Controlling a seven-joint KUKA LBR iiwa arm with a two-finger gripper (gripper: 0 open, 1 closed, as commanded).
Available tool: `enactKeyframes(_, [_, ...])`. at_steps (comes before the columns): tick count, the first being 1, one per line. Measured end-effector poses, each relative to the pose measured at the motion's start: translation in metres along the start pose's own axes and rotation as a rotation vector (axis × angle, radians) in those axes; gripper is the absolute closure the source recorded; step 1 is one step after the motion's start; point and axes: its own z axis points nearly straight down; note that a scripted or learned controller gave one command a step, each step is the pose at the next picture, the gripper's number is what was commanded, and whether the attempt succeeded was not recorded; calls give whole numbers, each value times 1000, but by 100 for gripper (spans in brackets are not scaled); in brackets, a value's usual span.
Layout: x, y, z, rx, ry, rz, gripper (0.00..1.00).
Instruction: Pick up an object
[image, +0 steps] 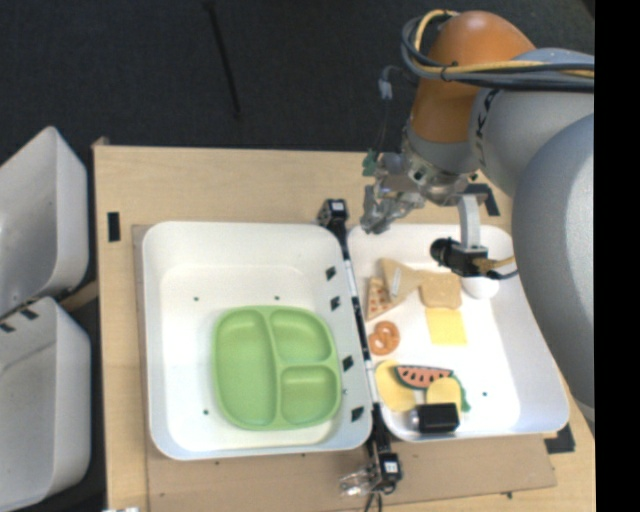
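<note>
Hovering my tool (383, 212), grip state unclear, I would descend squarely onto the flat yellow cheese-like square (446, 326).

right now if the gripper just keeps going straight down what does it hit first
Probably the far-left corner of the right bin, bare floor or rim, beneath the gripper. The toy food lies nearer the camera. Depth is unclear.

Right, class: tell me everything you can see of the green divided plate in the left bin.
The green divided plate is pale lime green and looks like smooth plastic. It is a rounded rectangle with three compartments: a long one along its left side and two smaller ones on its right, split by raised ridges. It lies flat and upright on the floor of the left bin, toward the near right corner. Nothing rests in it.
</note>
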Motion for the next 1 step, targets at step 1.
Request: enactKeyframes(1, [5,2,8,3,0,0,100])
